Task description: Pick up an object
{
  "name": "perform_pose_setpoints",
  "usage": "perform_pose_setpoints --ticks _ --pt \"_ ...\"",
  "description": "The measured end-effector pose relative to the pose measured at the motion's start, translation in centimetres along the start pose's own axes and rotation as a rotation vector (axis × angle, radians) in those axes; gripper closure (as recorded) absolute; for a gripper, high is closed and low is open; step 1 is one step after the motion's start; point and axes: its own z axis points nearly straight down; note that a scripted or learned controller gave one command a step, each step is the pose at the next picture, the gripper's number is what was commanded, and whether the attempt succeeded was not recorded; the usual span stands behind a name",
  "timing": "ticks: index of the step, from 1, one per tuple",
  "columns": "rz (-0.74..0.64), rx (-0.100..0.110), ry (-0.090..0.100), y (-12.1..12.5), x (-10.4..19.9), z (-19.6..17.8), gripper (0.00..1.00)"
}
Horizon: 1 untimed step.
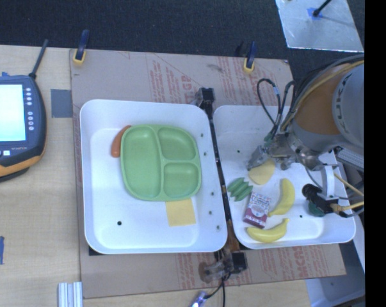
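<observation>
Tool [267,160] low in right bin [244,117], over pale yellow piece [263,173]; can't tell grip state. Bananas [283,197], packet [258,208] crowd 5 o'clock edge. Bare floor toward 12.

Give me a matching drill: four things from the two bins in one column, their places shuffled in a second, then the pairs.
Things:
1. green divided plate
2. yellow square slice
3. green pea pod
4. red-and-white packet

Places:
A. right bin, against its left wall
B. left bin, middle
C. right bin, between the two bananas
D. left bin, just below the plate

Pairs: 1-B, 2-D, 3-A, 4-C
</observation>
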Motion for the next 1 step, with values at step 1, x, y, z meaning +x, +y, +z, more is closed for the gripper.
perform_pose_setpoints --ticks 1 --pt "0.002 -0.005 -0.001 2.93 -8.08 -7.08 0.00"
